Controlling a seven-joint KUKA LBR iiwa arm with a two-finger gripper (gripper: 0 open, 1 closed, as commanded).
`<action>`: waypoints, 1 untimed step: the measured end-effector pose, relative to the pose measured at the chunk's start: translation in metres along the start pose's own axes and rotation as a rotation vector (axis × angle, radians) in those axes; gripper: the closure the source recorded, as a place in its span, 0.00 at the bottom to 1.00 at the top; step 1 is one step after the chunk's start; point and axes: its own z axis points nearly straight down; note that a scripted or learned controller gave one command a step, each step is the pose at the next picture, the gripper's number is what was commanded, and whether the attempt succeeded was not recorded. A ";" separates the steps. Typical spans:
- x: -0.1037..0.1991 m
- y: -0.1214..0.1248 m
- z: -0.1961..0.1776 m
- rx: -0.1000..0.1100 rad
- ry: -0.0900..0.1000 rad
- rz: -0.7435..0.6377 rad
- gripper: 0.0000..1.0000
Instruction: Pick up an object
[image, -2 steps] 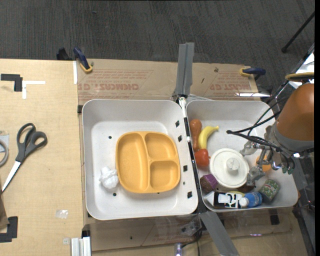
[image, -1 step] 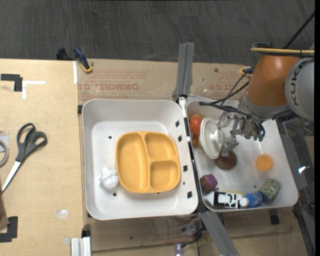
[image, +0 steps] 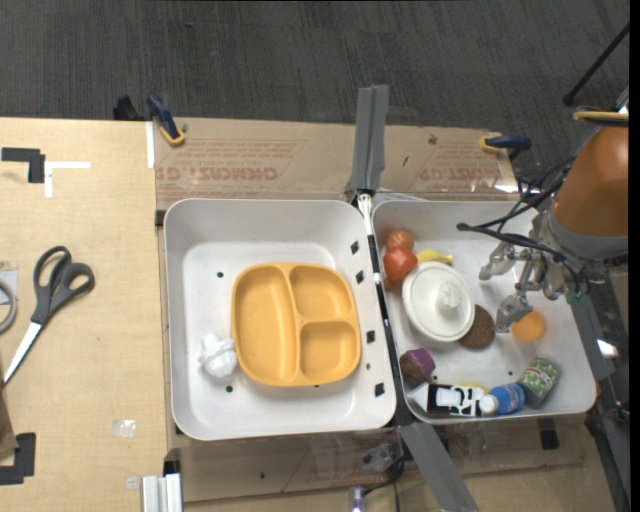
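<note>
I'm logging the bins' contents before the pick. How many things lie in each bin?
Left bin: 2, the orange three-section plastic plate and a crumpled white wad.
Right bin: at least 9, including a white round lidded dish and an orange ball.
Total: at least 11.

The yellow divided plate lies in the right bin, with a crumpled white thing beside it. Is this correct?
Not quite. The camera view shows the yellow divided plate in the left bin, not the right one. The crumpled white thing does lie beside it.

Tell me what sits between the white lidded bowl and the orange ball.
A brown round object lies between the white lidded bowl and the orange ball, per the camera view.
</note>
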 end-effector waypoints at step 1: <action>0.059 -0.017 0.002 -0.001 0.003 0.026 0.00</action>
